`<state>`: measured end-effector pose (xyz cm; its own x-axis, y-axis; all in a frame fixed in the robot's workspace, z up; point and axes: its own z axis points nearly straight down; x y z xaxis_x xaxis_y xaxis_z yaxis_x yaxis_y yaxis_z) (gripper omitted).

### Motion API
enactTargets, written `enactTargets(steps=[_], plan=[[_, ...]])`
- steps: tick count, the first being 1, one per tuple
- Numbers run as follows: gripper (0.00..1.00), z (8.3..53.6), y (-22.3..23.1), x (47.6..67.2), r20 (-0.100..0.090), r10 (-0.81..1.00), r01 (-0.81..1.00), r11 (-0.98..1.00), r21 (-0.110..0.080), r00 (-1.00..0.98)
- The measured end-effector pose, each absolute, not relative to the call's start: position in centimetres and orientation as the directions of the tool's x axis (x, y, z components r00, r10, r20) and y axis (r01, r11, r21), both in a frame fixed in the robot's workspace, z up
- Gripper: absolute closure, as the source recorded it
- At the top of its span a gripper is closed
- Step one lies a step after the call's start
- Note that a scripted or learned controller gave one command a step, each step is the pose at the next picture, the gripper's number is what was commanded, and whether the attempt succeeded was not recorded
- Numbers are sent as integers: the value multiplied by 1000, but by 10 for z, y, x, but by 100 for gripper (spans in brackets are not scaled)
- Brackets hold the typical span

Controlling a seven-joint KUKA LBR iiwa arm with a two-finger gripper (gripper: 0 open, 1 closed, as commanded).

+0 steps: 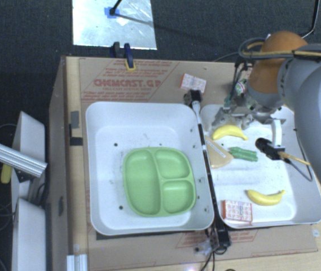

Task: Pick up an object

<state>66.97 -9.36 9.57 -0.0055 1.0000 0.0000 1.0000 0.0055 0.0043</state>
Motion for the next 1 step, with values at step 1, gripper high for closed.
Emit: enactTargets(steps=[1], plan=[[0, 85, -100, 669, -1, 1000, 1000, 1, 2, -1]])
